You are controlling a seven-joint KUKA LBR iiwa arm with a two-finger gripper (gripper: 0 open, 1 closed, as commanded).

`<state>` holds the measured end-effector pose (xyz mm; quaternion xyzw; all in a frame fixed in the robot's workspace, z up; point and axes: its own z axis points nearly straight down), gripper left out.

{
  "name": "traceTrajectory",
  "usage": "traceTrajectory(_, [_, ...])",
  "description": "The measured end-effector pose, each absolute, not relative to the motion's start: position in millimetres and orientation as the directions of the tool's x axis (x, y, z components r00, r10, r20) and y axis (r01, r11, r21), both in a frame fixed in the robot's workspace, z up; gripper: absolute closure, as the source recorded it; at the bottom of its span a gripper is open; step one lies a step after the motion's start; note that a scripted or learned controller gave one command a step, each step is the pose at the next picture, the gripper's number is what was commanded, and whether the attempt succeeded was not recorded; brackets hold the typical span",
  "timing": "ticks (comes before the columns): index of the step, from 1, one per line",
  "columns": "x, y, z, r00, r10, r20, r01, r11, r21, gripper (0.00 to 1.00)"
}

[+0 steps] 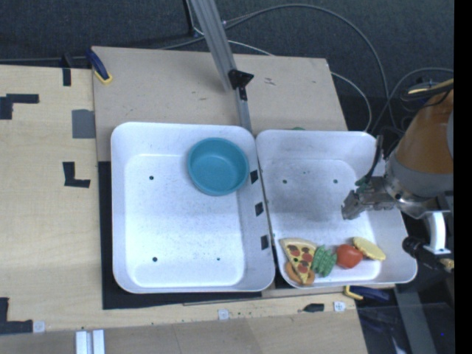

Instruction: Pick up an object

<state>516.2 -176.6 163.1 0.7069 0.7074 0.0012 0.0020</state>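
Below the claw (357, 202) lies the tomato (349, 256).

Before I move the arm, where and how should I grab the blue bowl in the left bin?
Grip the blue bowl by its rim, coming straight down with one finger inside and one outside. It stands upright and open, and looks too wide to span whole. The side away from the bin's back wall has the most room.
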Motion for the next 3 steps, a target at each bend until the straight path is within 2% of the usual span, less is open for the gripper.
traceTrajectory(1, [525.1,-172.8,219.8,-0.001,1.000,-0.001,1.000,0.001,0.004,1.00])
traceTrajectory(2, [525.8,-172.7,270.3,-0.001,1.000,-0.001,1.000,0.001,0.004,1.00])
traceTrajectory(3, [546.2,-128.9,272.4,-0.004,1.000,0.001,1.000,0.004,0.000,1.00])
